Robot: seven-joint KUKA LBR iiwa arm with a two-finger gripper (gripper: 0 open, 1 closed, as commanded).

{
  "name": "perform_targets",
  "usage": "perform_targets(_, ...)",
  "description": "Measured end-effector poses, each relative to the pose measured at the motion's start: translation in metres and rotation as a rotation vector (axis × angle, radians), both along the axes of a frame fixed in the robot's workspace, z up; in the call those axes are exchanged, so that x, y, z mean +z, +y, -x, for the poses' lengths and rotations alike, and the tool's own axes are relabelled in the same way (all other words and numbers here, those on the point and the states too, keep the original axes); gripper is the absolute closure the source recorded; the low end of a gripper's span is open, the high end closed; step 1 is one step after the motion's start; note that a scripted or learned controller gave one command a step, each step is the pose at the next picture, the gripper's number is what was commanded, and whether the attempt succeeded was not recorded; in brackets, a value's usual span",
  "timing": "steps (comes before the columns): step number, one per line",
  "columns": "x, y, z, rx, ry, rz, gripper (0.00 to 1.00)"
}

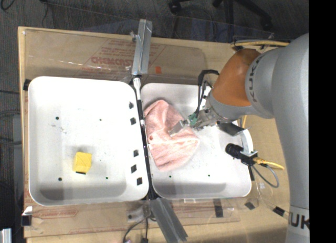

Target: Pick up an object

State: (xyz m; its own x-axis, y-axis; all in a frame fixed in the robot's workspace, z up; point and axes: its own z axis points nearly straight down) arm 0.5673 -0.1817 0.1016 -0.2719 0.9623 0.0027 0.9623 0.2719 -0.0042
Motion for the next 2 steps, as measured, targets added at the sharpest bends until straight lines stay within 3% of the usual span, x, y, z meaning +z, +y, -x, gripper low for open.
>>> perform_targets(1,0.01,0.0,-0.001,0.004,0.001,0.0,1.0)
perform_targets(2,0.135,0.022,0.011,0.354,-0.006,0.002,1.0)
